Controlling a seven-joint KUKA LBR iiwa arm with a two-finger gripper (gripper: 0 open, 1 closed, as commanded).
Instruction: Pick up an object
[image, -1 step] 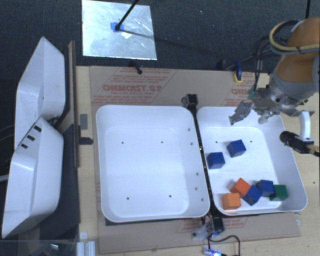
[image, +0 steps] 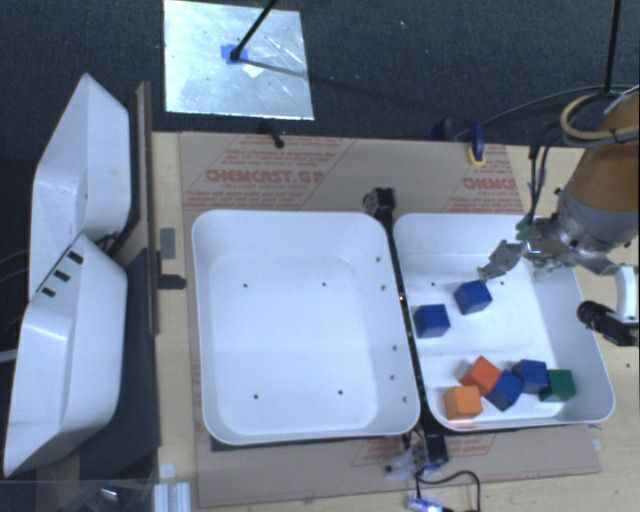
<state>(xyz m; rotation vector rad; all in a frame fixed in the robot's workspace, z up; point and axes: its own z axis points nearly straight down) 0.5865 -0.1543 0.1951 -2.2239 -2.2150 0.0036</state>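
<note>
Gripper (image: 497, 262) sits over the right bin (image: 560, 300), tip at roughly 1 o'clock of the nearest blue cube (image: 473, 296); can't tell if the jaws are open or closed. Nothing seen between them. Best target: that cube, apart from its neighbours. Centre over it and square to its faces before descending. Avoid the cluster (image: 505, 385) at 6 o'clock. Board (image: 270, 175) under the bins reads "CHEMCAST GP".

Blue, orange and green blocks (image: 473, 297) lie scattered in the right bin (image: 440, 235).
</note>
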